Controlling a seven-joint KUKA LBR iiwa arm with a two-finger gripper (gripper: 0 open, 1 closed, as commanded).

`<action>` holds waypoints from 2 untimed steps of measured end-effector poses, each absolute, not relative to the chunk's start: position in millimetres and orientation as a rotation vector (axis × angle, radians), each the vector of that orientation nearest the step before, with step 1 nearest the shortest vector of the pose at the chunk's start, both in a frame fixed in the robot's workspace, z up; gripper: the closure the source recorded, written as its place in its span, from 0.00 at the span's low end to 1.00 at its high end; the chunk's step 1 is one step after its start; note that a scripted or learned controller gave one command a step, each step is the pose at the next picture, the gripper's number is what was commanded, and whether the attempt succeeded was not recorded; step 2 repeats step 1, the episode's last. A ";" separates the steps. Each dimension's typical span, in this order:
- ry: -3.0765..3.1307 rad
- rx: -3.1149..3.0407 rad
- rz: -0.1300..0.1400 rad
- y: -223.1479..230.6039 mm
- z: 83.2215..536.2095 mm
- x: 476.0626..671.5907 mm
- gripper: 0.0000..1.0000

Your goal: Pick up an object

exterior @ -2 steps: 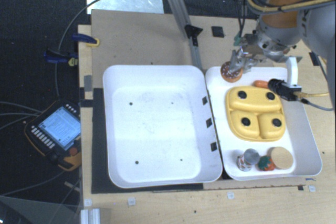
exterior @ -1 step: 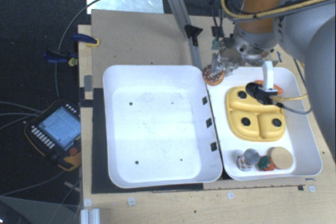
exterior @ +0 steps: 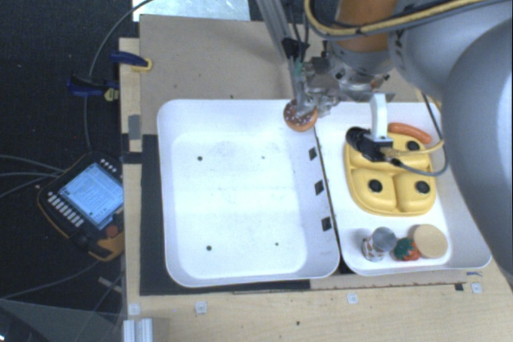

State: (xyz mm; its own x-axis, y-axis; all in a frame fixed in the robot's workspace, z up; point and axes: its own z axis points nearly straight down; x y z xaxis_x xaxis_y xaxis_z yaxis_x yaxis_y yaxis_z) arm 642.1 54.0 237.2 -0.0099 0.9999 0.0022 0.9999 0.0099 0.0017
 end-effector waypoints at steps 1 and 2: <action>-2.233 -2.211 -0.006 108.5 231.1 657.7 1.00; -2.233 -2.211 -0.006 108.5 231.1 657.7 1.00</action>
